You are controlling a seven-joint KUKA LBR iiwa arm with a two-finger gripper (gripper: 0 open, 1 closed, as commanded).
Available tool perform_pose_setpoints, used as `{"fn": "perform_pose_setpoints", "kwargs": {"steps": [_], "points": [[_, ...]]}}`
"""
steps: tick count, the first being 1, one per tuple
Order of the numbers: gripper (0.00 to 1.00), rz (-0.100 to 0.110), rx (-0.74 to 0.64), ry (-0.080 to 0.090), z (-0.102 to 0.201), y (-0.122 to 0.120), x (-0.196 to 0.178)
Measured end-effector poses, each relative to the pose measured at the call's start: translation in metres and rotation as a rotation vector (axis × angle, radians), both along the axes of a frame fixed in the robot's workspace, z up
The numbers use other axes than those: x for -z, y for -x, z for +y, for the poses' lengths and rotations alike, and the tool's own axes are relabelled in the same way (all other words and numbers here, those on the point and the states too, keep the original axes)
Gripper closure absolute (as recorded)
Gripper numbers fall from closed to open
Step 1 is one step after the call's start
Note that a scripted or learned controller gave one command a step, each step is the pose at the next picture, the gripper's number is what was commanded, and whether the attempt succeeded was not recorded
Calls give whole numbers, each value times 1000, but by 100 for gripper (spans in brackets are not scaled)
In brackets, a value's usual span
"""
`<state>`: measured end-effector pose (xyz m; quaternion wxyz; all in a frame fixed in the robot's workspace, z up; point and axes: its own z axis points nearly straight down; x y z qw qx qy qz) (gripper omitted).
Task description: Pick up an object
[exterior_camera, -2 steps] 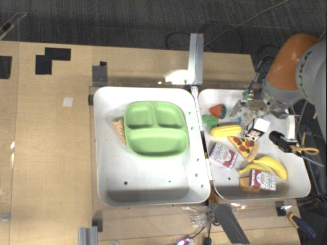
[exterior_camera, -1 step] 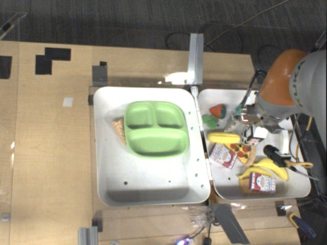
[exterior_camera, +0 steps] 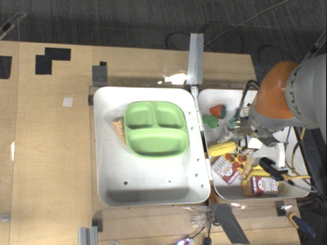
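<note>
Claw over the right bin's clutter
Claw [exterior_camera: 244,132] grip unreadable; lower squarely onto the banana [exterior_camera: 223,148], clear of the neighbouring snack packet [exterior_camera: 226,168].

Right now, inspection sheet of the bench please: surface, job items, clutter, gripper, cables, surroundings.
Surface: wooden bench, two white bins side by side.
Job's things: right bin holds a yellow item, a strawberry-like toy, a green piece, a red printed packet, a brown bottle.
Clutter: left bin holds a green divided tray over a tan item.
Grippers: gripper low over the right bin; finger state unclear.
Cables: black cables on the floor behind.
Surroundings: dark carpet.
</note>
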<state>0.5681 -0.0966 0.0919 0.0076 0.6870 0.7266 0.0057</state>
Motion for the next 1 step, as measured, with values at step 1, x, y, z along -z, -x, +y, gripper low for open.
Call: {"fn": "perform_pose_setpoints", "kwargs": {"steps": [1], "points": [[100, -5, -2, -5, 3, -3, -12]]}}
